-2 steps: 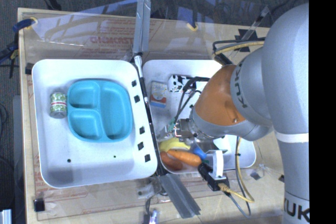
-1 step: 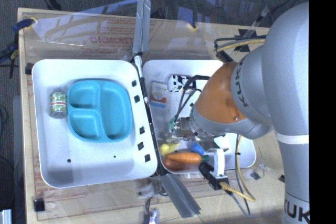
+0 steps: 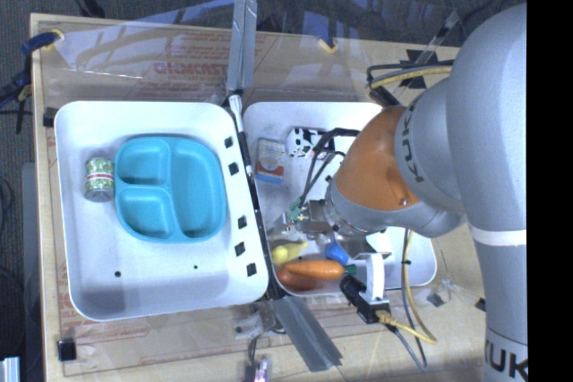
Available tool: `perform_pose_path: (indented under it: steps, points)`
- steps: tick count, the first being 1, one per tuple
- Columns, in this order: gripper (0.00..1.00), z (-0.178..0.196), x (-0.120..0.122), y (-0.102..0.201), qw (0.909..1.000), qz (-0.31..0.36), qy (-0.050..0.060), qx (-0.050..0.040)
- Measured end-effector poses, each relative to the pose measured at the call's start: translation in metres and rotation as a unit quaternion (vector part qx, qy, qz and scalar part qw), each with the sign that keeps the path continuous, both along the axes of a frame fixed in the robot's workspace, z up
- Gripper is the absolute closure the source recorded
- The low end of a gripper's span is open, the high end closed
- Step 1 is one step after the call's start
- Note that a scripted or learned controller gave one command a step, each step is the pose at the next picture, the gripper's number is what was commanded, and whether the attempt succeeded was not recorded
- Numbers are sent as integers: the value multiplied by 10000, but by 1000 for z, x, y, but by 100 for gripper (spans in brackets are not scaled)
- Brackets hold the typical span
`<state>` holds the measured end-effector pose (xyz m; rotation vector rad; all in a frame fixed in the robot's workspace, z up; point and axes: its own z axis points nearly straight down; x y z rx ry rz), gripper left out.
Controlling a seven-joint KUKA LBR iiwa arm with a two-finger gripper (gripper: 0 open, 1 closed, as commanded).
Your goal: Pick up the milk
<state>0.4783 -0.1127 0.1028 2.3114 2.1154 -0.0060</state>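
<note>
Milk [image 3: 270,158] is probably the small carton lying at the upper left of the right bin [image 3: 421,268], just beside the divider; it looks light and thin-walled, so a gentle hold across its flat sides seems best. From above I count one carton, one can [image 3: 99,177], one blue tray [image 3: 172,188], one carrot [image 3: 309,271], two bins, and whether the jaws are released or clenched I cannot tell.

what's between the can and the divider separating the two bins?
The blue compartment tray lies there in the left bin, right of the can and left of the divider, per the camera view.
</note>
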Motion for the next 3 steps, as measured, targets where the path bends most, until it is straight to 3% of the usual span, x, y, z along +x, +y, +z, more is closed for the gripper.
perform_pose_path:
  steps: [1, 2, 3]
  points:
    - [0, -9, 16, -8, 9968, 804, -1, 0]
    - [0, 38, -1, -60, 9994, 353, 21, 47]
    - [0, -10, 0, -86, 9991, -430, 11, 51]
